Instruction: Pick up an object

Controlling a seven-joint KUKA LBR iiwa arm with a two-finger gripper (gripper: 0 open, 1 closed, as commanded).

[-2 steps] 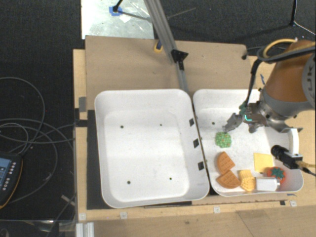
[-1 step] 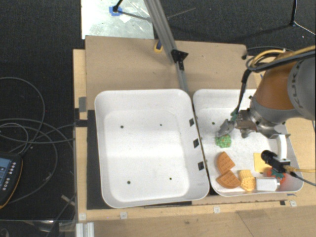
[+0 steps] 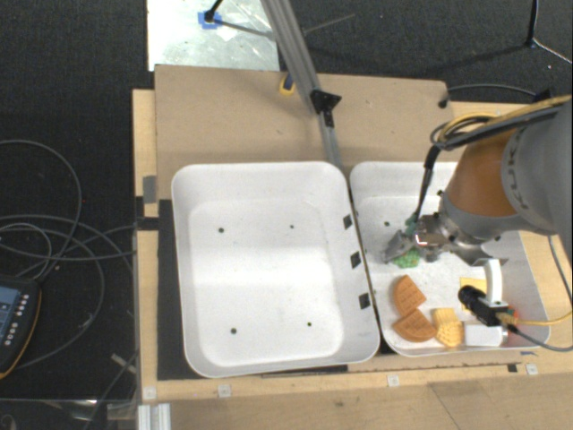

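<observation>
Low in the right bin [image 3: 380, 191], metal hand [image 3: 400, 251], spread unclear, over a lumpy green object [image 3: 408, 260].

Single fixed camera, mounted above my tan wooden bench [image 3: 376, 106] and looking down on it at a slant. Both shallow white plastic bins lie in frame: the left bin [image 3: 192, 240] near centre, the right bin [image 3: 376, 186] toward the right edge. My grey arm with its orange band [image 3: 488, 182] enters from the right (upper links cropped). The range is moderate, so dark carpeted floor [image 3: 72, 61] borders the bench.
</observation>
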